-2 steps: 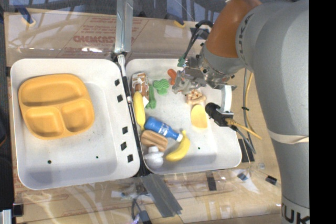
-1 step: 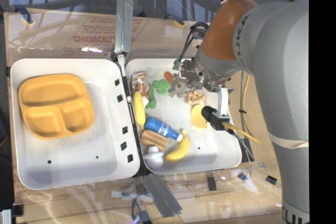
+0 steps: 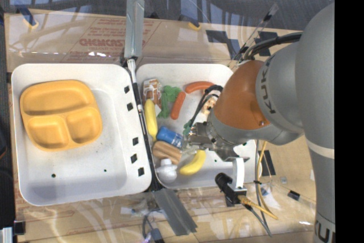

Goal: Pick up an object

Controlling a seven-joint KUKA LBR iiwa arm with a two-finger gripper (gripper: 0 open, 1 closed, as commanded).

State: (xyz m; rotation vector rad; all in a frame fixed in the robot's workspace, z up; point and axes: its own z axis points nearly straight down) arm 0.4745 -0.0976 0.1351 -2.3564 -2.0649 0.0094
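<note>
Two white bins side by side; a grey divider bar (image 3: 134, 28) rises from the seam between them and serves as my landmark. Left of the bar, the left bin (image 3: 68, 179) holds one thing: a yellow three-compartment tray (image 3: 60, 112), set toward the bin's far left corner, with bare floor all along the near side.

Right of the bar, the right bin (image 3: 187, 72) is crowded. Counted: two bananas, two sausages, one green toy, one blue can, one bread roll, one white object, one small printed packet. The first banana (image 3: 151, 118) lies lengthwise just beside the bar's line. The packet (image 3: 151, 89) sits at its far end. The green toy (image 3: 169, 97) is next over, touching an orange sausage (image 3: 178, 104); a second, redder sausage (image 3: 198, 87) lies beyond it near the far rim. The blue can (image 3: 169, 135), the bread roll (image 3: 165, 150) and the white object (image 3: 166, 169) stack down toward the near rim, close to the bar side.

The arm (image 3: 284, 94) comes over the right rim and covers most of that half of the bin. The gripper (image 3: 196, 139) is low among the clutter, directly above the second banana (image 3: 193, 163). The fingers are lost in shadow and hardware, so I cannot tell whether they are apart or closed, and the banana looks, perhaps, merely beneath them. Little free floor here; objects press against the bar-side wall and near rim
</note>
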